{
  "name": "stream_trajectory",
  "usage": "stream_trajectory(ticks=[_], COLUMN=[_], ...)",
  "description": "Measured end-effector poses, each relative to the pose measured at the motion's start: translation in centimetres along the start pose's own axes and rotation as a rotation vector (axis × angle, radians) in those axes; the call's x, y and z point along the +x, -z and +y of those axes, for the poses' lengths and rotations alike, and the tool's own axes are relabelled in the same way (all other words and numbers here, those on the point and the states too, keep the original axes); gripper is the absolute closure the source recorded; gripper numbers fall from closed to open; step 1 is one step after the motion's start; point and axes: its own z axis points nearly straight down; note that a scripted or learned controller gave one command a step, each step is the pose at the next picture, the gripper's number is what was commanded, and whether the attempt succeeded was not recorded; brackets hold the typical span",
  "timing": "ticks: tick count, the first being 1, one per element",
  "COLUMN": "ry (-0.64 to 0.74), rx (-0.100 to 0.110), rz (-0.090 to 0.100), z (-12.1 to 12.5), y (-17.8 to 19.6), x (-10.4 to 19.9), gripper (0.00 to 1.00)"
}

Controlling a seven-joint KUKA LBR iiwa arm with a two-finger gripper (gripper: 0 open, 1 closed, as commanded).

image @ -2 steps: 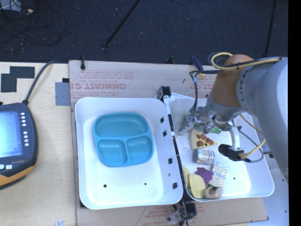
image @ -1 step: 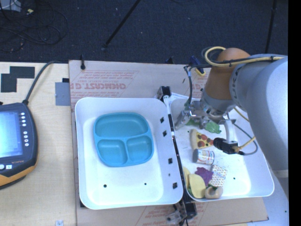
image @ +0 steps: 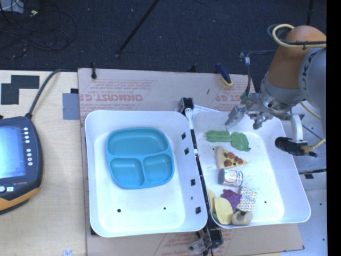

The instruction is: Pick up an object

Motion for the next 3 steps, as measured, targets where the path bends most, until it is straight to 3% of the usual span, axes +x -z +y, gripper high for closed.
stream_trajectory(ticks=[1, 2, 3], ry=[0.001, 0.002, -0.002], rx=[0.003, 0.005, 0.004], rz=[0.002, 0.002, 0.002], z=[-1.8, -4.6, -4.6], y=[-9.5, -9.7, -8.7], x=[3.2, 2.5, 2.3], gripper=[0.0, 0.0, 1.0])
